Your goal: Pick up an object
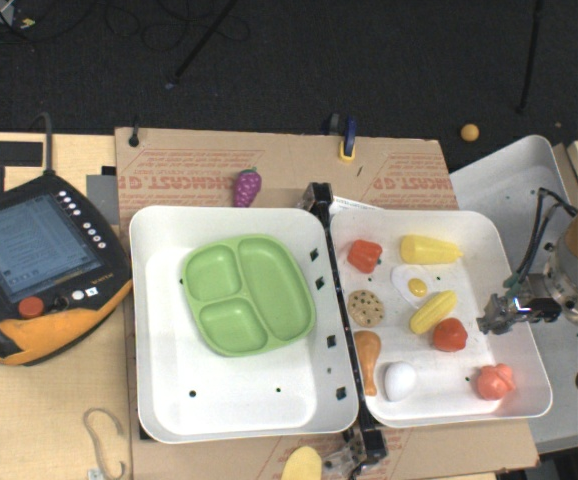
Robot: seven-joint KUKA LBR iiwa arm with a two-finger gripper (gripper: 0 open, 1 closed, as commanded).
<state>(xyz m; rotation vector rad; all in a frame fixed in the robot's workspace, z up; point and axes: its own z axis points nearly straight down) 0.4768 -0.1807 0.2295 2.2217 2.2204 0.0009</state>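
**Gripper at the right rim of the toy-food bin**

The two-finger gripper (pixel 501 315) hangs over the right edge of the right shallow white bin (pixel 514 243); whether its dark fingers are spread or pressed together cannot be told, and nothing is seen between them. Nearest the fingers, to their left, lies a small red plastic tomato (pixel 450 335), touching a yellow plastic corn cob (pixel 433 311). Below the fingers, near the bin's lower right corner, rests a red-orange plastic strawberry-like fruit (pixel 494 380). Farther left of the fingers sit a white fried egg with yellow yolk (pixel 412 285), a white egg (pixel 400 380), a brown speckled cookie (pixel 366 308), a tan drumstick (pixel 368 358), a red pepper (pixel 365 256) and a yellow banana-like piece (pixel 429 250). Well apart to the left, the left white bin (pixel 169 388) holds a green three-compartment plastic tray (pixel 248 295).
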